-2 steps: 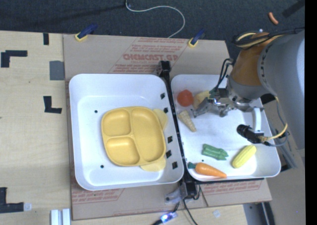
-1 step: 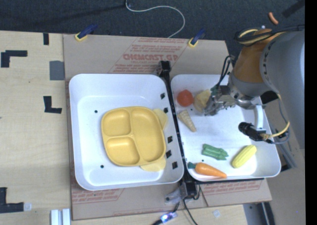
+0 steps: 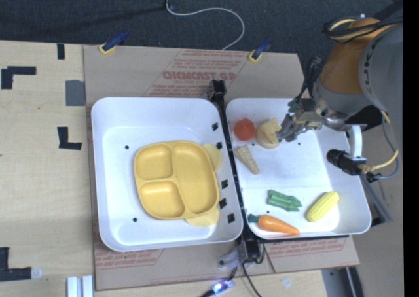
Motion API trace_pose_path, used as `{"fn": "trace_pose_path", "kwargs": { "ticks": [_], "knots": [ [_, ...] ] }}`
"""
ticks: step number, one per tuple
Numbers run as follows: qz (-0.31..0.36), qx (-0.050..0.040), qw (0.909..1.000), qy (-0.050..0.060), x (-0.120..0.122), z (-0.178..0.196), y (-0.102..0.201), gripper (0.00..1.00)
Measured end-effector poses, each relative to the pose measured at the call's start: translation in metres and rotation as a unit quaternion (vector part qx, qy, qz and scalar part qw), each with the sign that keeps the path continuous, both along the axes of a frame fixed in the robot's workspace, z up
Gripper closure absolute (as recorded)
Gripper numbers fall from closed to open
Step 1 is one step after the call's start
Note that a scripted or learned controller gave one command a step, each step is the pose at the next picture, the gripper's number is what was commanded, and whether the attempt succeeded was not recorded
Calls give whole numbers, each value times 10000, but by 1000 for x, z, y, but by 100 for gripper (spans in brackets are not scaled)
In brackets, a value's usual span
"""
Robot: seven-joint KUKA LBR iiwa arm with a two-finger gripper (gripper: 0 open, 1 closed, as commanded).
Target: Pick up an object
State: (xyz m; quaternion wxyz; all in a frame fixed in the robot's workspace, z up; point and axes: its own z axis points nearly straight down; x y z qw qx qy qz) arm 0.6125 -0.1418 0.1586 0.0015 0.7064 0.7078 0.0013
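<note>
Carrot (image 3: 277, 225) lies nearest; fingers (image 3: 285, 132), state unclear, touch the pale food (image 3: 268, 133).

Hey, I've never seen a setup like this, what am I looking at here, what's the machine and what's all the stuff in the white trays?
One camera looks down on a bench. The grey and orange robot arm reaches in from the right; its tool sits beside a pale round toy food piece in the right white bin. That bin also holds a red tomato, beige cone, green pepper, yellow corn cob and orange carrot. The left white bin holds a yellow divided plate. I can't tell whether anything is gripped.
</note>
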Motion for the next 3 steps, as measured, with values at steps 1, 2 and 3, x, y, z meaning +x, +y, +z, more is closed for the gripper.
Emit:
{"fn": "trace_pose_path", "kwargs": {
  "ticks": [1, 2, 3],
  "knots": [
    [2, 0, 10000, -2, -6, 58, 6, 100],
    [0, 4, 10000, 20, -6, 66, 7, 100],
    [18, 10, 10000, 28, -18, 73, 52, 100]
  ]
}}
